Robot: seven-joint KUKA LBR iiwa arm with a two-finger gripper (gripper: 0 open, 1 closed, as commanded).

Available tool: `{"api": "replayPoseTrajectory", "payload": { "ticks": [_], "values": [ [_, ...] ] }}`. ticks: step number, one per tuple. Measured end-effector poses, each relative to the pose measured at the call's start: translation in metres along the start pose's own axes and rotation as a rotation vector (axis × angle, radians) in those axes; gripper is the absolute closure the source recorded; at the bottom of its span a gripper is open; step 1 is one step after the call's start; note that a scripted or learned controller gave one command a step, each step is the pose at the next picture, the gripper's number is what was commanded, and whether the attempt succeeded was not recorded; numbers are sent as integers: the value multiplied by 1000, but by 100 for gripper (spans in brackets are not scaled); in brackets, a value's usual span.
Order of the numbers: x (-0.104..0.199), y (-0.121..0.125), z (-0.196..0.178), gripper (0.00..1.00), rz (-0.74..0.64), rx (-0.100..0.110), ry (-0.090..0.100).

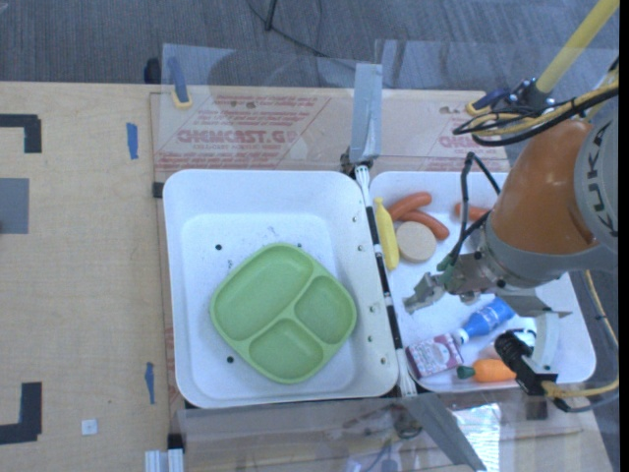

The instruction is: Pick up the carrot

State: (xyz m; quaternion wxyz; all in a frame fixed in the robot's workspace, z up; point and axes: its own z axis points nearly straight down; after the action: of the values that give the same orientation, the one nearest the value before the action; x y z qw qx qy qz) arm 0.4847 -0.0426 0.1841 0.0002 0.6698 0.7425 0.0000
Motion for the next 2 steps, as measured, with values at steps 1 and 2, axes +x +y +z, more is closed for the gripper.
{"api": "replayPoseTrajectory", "payload": {
  "ticks": [1,2],
  "values": [
    [-48,-10,0,0,-357,0,1],
    [-47,-9,-44,0,-520,-4,-2]
  ]
}}
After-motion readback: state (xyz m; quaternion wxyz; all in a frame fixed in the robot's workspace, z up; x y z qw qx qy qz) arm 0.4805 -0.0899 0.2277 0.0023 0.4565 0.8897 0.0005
